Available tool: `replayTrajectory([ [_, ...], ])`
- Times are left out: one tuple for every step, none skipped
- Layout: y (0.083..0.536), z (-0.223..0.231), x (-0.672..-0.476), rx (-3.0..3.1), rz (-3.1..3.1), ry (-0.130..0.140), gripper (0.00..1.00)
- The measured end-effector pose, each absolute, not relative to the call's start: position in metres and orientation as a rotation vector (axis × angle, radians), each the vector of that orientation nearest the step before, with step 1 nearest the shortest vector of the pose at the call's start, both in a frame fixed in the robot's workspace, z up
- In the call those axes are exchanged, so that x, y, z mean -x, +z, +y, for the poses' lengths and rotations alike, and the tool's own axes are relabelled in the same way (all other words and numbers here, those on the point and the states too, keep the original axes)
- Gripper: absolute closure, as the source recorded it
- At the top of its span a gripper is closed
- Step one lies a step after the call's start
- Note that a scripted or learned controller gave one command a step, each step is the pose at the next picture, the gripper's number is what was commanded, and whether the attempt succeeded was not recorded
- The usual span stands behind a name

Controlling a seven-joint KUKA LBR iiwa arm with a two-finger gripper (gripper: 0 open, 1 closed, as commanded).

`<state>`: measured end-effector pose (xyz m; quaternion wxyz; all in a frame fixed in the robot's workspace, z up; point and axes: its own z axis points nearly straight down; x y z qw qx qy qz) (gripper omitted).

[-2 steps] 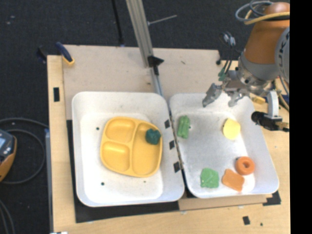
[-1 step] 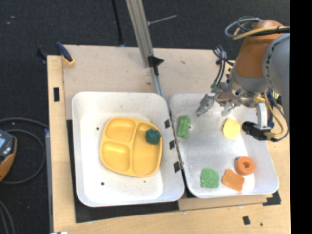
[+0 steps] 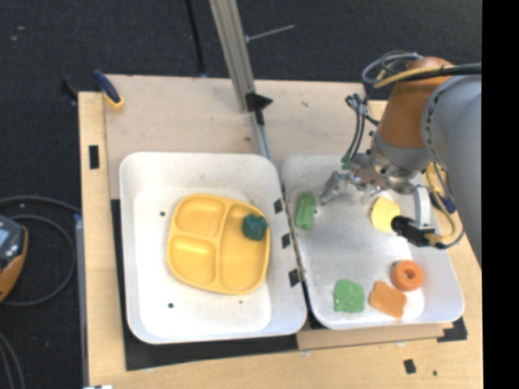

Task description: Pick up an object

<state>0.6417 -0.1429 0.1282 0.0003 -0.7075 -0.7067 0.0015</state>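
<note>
Wooden bench (image 3: 178,112), two white bins: left bin (image 3: 146,298), right bin (image 3: 340,250). One grey arm (image 3: 454,128), gripper (image 3: 340,183) low over the right bin's far end (grip state unreadable), nothing visibly held. Left: one yellow tray (image 3: 203,250), one dark green piece (image 3: 255,227). Right: one green block (image 3: 305,211), yellow ball (image 3: 383,214), orange ring (image 3: 408,275), orange chunk (image 3: 388,299), green lump (image 3: 349,296). Likely risk — closing on bare bin floor between block and ball, or shoving the block aside.

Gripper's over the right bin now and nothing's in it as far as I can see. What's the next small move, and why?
Probably ease the gripper left and down toward the light green block. That block lies just beyond the fingertips near the right bin's left wall, with open floor around it, while the yellow ball sits close under the wrist. Nothing shows between the fingers, so no lift is due yet.
</note>
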Motion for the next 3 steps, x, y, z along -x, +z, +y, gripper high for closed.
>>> replayTrajectory([
  [0.100,-0.144,-0.642,2.225,-2.219,0.003,0.00],
  [0.113,-0.145,-0.643,2.230,-2.221,-0.002,1.00],
  [0.162,-0.138,-0.645,2.222,-2.228,-0.005,1.00],
])
